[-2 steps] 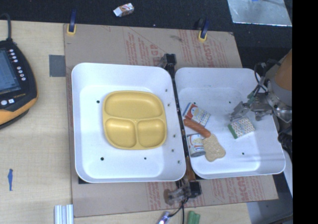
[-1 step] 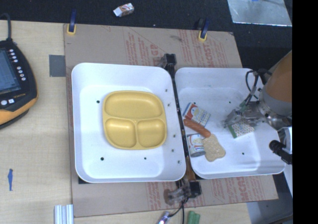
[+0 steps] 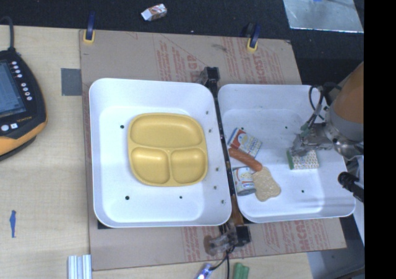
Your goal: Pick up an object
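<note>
The arm comes in at the right edge of the frame and its gripper [image 3: 307,143] is down inside the right bin [image 3: 272,210], right on top of a small flat packet [image 3: 305,160] with a speckled face and a green strip along its left side. From where I stand this looks like the grasp step itself: the tool is low over the packet, touching it or nearly so, but the metal parts blur together and I cannot tell whether the gripper is spread or closed, nor whether anything is caught in it. The packet lies flat on the bin floor in the right-centre of the frame, roughly squarish, its green strip running up and down the picture, so any long axis is only faintly that way. The next move, I would judge, calls for a firm close across the packet and a straight lift, and a thin flat thing like this may slip. Well apart toward the bin's left side lie a sausage [image 3: 245,159], a colourful wrapper [image 3: 246,142], a small can [image 3: 244,181] and a pale cracker-like piece [image 3: 266,185]. The left bin [image 3: 111,203] holds a yellow divided tray [image 3: 167,148].
</note>
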Robot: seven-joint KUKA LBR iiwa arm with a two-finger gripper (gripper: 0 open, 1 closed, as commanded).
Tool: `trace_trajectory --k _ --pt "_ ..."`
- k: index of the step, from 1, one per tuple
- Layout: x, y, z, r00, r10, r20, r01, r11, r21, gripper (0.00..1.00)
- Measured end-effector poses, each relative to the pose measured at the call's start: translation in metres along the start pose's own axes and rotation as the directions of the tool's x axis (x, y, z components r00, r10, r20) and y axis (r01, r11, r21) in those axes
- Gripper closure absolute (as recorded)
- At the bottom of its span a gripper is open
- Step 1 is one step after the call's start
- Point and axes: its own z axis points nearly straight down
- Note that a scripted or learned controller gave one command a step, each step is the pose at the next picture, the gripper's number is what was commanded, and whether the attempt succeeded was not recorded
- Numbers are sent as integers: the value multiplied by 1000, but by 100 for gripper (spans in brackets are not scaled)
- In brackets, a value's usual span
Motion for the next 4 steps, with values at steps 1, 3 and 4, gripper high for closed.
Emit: trace_trajectory --k 1,3,4 --pt "25 -14 -56 1000 3 -5 -3 1000 8 100" --pt "-2 13 12 1000 2 -3 -2 1000 4 0" --pt "-4 14 1 1000 1 -1 -1 1000 4 100"
